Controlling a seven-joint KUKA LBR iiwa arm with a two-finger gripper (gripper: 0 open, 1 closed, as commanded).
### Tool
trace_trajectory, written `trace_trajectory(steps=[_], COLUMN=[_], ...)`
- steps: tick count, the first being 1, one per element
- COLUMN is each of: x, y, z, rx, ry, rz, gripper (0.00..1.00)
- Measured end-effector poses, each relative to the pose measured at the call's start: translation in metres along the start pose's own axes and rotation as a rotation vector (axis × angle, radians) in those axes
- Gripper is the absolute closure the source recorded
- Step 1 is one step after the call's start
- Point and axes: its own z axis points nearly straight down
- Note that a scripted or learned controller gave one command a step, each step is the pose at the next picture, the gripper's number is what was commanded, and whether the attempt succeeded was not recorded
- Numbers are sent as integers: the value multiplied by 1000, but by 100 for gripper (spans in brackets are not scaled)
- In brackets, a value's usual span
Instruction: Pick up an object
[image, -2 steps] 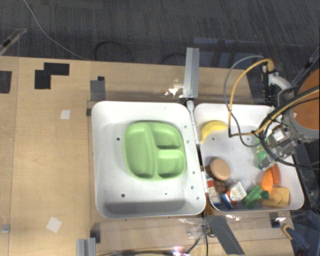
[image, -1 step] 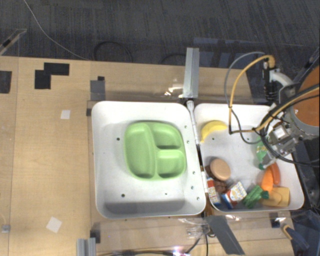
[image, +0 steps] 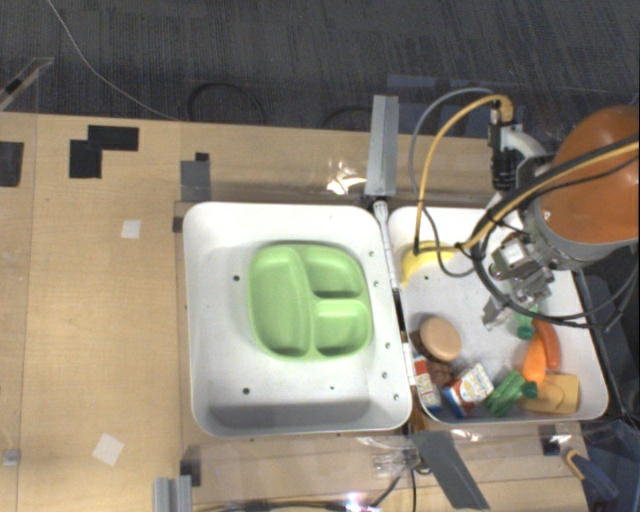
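While our claw (image: 503, 310), whose grip we could not make out, hung in the right bin (image: 596, 400), the orange carrot (image: 541, 355) lay just below it toward the bin's near edge, long side pointing up at the claw.

Small toy foods (image: 490, 375) in right bin (image: 600, 395)

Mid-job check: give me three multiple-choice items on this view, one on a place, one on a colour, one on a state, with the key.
1. Where does the divided plate lie?
A. left bin
B. right bin
C. bench outside the bins

2. What colour is that plate?
A. red
B. green
C. blue

3. The gripper is:
A. over the left bin
B. over the right bin
C. outside both bins

Key: 1 A, it lies in the left bin. 2 B, it is light green. 3 B, it hangs above the right bin, near the orange carrot-like toy.
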Motion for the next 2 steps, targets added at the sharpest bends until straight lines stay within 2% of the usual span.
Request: trace_trajectory(steps=[1,2], x=[66,16], y=[20,20], z=[40,6], rx=[-5,-1], ry=[1,1], rz=[-257,-148], gripper=[100,100])
